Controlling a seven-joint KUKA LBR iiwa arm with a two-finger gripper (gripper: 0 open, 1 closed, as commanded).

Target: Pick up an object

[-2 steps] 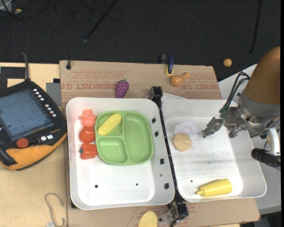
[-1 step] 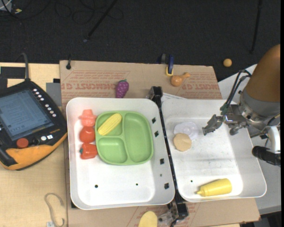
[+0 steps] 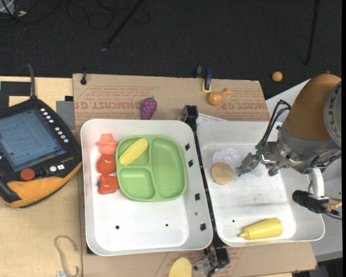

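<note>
A: Where is the gripper (image 3: 246, 165)?

B: Low in the right bin (image 3: 300, 224), its tip just right of the tan round object (image 3: 222, 173), apart from it by a sliver. Nothing sits between the fingers; whether they are spread or pressed together, I cannot tell.

A: What else lies around that tan object?

B: A yellow squeeze bottle (image 3: 261, 229) lies well below and to its right. To its left, in the left bin (image 3: 138, 229), a green divided plate (image 3: 151, 168) holds 1 yellow corn cob (image 3: 132, 150); 3 red-orange toys (image 3: 106, 164) stand beyond the plate.
</note>
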